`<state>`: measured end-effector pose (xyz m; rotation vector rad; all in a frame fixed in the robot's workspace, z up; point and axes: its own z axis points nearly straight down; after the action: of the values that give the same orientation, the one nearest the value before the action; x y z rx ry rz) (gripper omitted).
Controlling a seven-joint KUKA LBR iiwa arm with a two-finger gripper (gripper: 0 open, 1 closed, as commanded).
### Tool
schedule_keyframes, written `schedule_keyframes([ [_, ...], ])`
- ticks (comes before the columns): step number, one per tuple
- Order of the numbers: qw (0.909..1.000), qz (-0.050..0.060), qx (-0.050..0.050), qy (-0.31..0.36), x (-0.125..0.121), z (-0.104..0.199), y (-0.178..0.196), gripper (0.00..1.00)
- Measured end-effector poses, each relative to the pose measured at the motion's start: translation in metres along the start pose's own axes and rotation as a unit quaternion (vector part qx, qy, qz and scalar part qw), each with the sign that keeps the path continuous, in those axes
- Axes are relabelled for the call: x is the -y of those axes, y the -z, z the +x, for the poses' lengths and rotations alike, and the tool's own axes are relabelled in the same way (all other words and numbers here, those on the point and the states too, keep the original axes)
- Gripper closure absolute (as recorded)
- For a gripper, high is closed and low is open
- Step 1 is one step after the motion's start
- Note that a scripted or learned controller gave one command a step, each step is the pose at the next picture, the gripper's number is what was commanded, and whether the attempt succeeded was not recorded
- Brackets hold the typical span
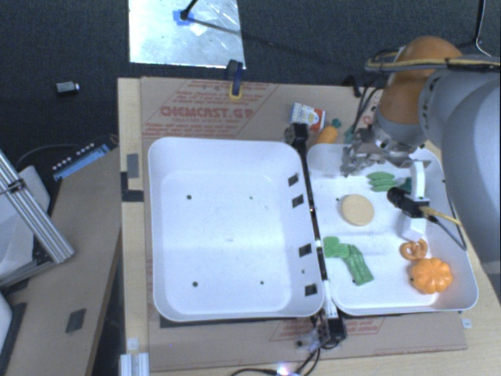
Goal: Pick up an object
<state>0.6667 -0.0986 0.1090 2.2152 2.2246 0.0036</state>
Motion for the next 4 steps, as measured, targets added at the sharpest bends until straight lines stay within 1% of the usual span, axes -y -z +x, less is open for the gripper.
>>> schedule_keyframes([
  [1, 1.0, 0.006, 0.0, 0.0, 0.039, 0.016, 0.141, 1.0],
  [2, 1.0, -0.003, 0.0, 0.001, 0.019, 0.067, 0.375, 1.0],
  [3, 1.0, -0.001, 0.001, 0.0, -0.003, 0.054, 0.427, 1.0],
  [4, 1.0, 0.002, 0.0, -0.002, 0.06, 0.049, 0.424, 1.0],
])
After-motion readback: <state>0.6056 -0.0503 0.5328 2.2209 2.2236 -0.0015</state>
